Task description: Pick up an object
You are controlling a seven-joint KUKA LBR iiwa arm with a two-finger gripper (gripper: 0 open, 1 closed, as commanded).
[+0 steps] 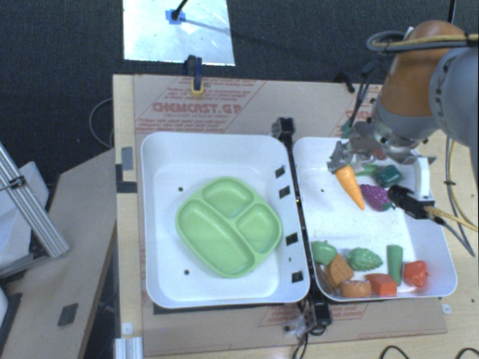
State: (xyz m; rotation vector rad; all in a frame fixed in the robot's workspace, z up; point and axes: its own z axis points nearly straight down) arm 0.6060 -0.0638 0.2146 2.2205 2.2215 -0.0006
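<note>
Gripper hangs over the far-left part of the right bin, with the arm reaching in from the right. Can't tell if it's spread or pressed together, too small and shadowed. Carrot lies slantwise right under it, thick end up against the gripper, tip toward the bin's middle. Can't tell whether it's pinched or just touching.

Count, near to far:

Right bin, front row along the near wall, 7 pcs:
- green rounded veg
- orange block
- orange slice
- green leafy pc
- red block
- green cylinder
- red tomato

All packed close, some touching.

Further back w/ the carrot are 1 purple pc, touching or nearly touching the carrot's tip, and 1 teal pc behind that, just beside the gripper. These 2 crowd the carrot on its right side. That makes 10 toys total, w/ the front row well apart from the back 3.

Left bin has 1 green plate w/ 3 compartments, approx. centre. There are 4 small black tabs along the wall between the bins and 1 black clamp at its far end.

Beyond, a cardboard sheet lies under both bins, w/ 1 blue-yellow clamp on its far edge. 1 silvery panel is farthest back.
</note>
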